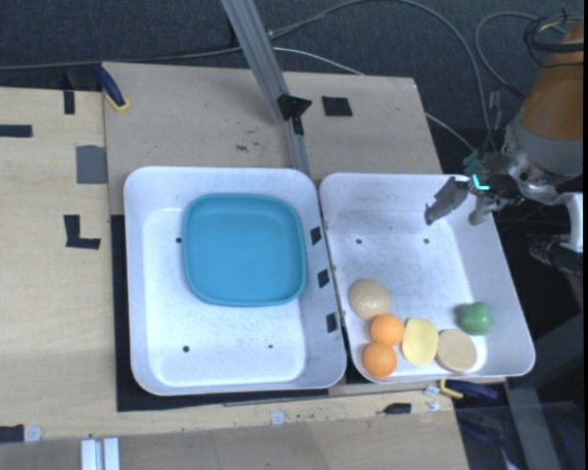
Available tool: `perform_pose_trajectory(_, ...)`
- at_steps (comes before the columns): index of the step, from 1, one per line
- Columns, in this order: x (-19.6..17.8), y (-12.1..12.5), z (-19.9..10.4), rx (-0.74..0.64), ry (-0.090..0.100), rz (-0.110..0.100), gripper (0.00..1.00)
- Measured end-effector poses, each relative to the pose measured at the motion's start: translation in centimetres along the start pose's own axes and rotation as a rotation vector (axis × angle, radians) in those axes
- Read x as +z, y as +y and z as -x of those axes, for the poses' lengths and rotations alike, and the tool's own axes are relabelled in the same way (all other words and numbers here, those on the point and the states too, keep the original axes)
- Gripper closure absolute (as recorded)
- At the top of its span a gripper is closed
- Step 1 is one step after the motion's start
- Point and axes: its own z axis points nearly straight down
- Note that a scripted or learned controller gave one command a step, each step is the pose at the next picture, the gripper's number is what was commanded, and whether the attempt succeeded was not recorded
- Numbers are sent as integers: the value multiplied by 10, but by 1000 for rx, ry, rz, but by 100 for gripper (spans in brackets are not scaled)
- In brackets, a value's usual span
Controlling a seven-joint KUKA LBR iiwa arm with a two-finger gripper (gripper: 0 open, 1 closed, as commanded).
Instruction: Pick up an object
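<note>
My gripper (462,204) hangs open over the far right corner of the right bin (412,218), with nothing between its two dark fingers. Several small items lie together along that bin's near edge, well below the gripper: a beige ball (368,297), two orange balls (386,329) (378,359), a yellow piece (420,341), a tan round piece (457,350) and a green ball (474,316). The left bin (157,351) holds a blue square plate (244,249).
A grey metal bar (265,62) slants from the top of the view down to the gap between the bins. Cables (470,57) lie on the dark floor behind the right bin. The wooden bench (39,262) extends to the left.
</note>
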Motion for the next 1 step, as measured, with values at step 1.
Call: perform_pose_trajectory(1, 0, 0, 0, 0, 0, 0, 0)
